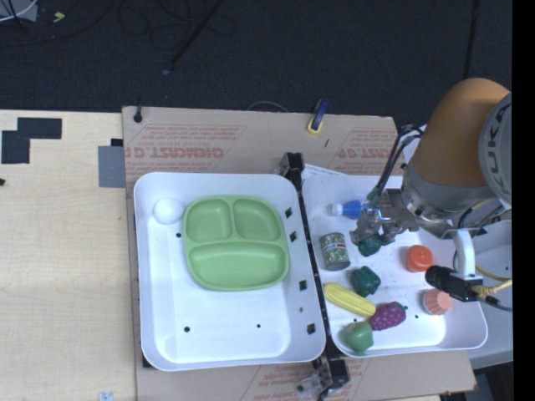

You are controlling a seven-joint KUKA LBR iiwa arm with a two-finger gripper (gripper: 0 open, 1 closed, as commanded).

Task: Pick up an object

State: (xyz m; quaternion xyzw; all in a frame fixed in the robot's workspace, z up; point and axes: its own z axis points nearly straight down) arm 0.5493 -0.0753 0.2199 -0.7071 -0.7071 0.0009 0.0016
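Observation:
My gripper (pixel 370 232) hangs low over the back middle of the right bin (pixel 468 337). Directly under its tip sits a small dark green object (pixel 369 246), touching or nearly touching it. A blue-and-white bottle (pixel 348 210) lies just left of the gripper. A small green-labelled can (pixel 333 251) stands to the lower left. Nearer the front are a dark green pepper (pixel 364 281), a yellow corn cob (pixel 349 300), purple grapes (pixel 387 316) and a green fruit (pixel 359 337).
An orange object (pixel 419 258) and a pinkish one (pixel 435 302) lie at the right of the right bin. The left bin (pixel 217 341) holds a green divided plate (pixel 236 242) and a white ball (pixel 168 210). A black divider (pixel 306 249) separates the bins.

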